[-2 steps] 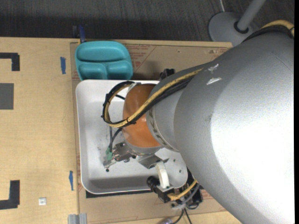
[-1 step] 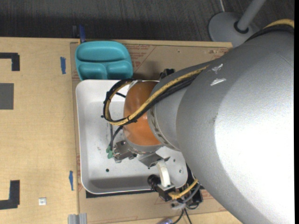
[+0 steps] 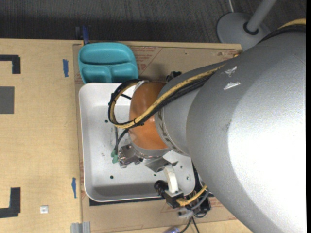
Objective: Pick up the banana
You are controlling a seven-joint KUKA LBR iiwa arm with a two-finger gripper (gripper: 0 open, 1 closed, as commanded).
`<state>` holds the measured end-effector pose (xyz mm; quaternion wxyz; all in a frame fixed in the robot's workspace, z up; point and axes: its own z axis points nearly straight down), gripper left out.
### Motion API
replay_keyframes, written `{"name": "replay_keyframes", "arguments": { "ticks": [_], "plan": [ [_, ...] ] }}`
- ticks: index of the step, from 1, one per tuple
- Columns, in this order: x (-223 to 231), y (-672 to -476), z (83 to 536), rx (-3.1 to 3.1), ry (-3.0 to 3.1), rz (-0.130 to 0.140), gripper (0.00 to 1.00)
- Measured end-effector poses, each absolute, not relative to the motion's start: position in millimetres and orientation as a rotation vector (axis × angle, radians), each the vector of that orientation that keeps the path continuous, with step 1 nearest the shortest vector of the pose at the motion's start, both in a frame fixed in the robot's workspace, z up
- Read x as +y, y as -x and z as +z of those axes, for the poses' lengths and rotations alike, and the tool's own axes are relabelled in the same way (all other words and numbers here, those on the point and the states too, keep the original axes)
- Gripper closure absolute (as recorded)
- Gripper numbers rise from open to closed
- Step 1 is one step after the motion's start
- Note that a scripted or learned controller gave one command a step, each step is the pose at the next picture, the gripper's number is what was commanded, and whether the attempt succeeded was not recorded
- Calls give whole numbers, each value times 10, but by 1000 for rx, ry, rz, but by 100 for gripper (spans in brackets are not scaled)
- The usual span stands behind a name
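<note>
Bench (image 3: 39, 130), far left: tan surface, black tape marks, blue tape bits. Teal tray (image 3: 108, 62) sits at the top edge of the white bin (image 3: 92, 130), touching its rim. Bin floor on the left side shows bare white with small dark specks. Gripper (image 3: 121, 157) hangs low over the bin's middle, below the orange band (image 3: 146, 115); whether released or clenched cannot be told. Banana: cannot be made out; the arm (image 3: 243, 130) covers much of the bin. Cables (image 3: 146, 106) loop along the wrist.

Bulky grey arm (image 3: 243, 130) with an orange band (image 3: 146, 118) and yellow-black cables (image 3: 184, 89) along it.
</note>
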<state>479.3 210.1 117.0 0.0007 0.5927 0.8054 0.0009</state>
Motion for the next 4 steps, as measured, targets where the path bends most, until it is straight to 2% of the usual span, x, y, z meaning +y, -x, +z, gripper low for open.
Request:
{"name": "replay_keyframes", "arguments": {
  "ticks": [4],
  "plan": [
    [2114,-4807,1557,2527,-1858,9,100]
  ]
}}
